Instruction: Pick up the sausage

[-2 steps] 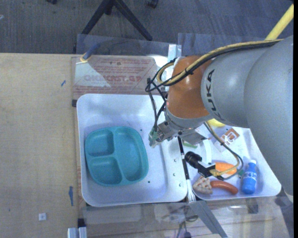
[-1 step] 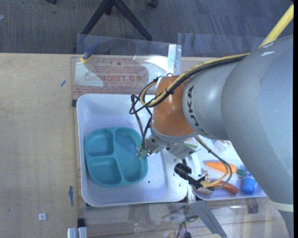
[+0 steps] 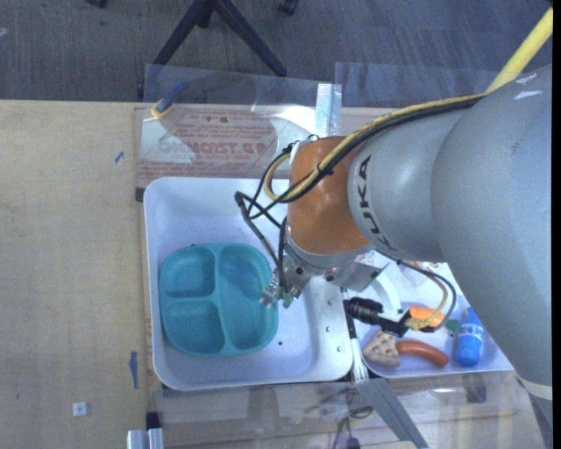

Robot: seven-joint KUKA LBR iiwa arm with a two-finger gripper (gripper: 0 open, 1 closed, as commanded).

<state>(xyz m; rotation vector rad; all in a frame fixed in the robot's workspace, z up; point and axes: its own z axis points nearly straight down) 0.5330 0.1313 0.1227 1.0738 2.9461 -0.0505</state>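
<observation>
A pale wooden bench [image 3: 61, 263] carries two shallow white bins side by side, seen from above at a slant, with dark carpet and the black legs of a stand [image 3: 219, 26] beyond its far edge. The left bin [image 3: 175, 206] holds a teal divided plate [image 3: 215, 298] set toward its near left, leaving bare white floor along the far wall and in a strip down the right side. The grey arm [image 3: 456, 175], orange-banded above the wrist, reaches in from the right and covers most of the right bin [image 3: 337, 329], so that little more than its near left corner shows. The gripper [image 3: 279, 294] hangs low over the left bin at the plate's right rim; whether its fingers stand apart or closed cannot be told from here.

The sausage [image 3: 423, 352] lies flat in the right bin near the front wall, a short reddish-brown link, smooth and slightly curved. A pizza slice [image 3: 382, 348] sits just to its left, a blue bottle [image 3: 468, 342] just to its right, an orange piece [image 3: 424, 317] behind it. A black cable [image 3: 372, 314] trails close above this cluster.
</observation>
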